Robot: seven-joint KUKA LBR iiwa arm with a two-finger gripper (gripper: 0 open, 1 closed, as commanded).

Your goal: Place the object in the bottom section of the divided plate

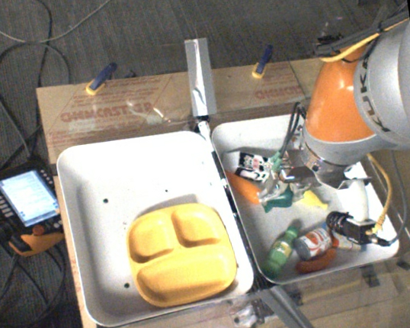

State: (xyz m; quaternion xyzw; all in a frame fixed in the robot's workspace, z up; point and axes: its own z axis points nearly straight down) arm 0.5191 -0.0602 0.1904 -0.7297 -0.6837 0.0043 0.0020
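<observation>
**Claw working down among clutter in right bin; plate waiting in left bin**

Reaching in from the right: grey arm with orange band (338, 103), bent low over the right-hand shallow white bin (228, 155). Claw (284, 174) sitting down among the loose items near the bin's middle, just above a teal-green piece (276, 200). Cannot tell the claw's state; wrist hardware and clutter masking it. Not claiming a grasp.

Lying around the claw: an orange carrot-like piece (244, 189) touching the bin's left wall, a small black-and-white packet (251, 163) behind it, a pale yellow piece (312, 198) beside the teal one. Nearer the front edge: a green plastic bottle (282, 248), a small red-labelled can (314, 241), a red sausage-shaped piece (315, 261). Which of these is the task's object: undetermined; judging by claw position, likely the teal piece or a neighbour.

Resting in the left-hand white bin (84, 178): yellow divided plastic plate (181, 254), its large single section facing the front edge, two smaller sections behind. Nothing lying in it, so placement judged not yet done.

Risk noted: items crowding together, inviting a double pick or a miss.
</observation>
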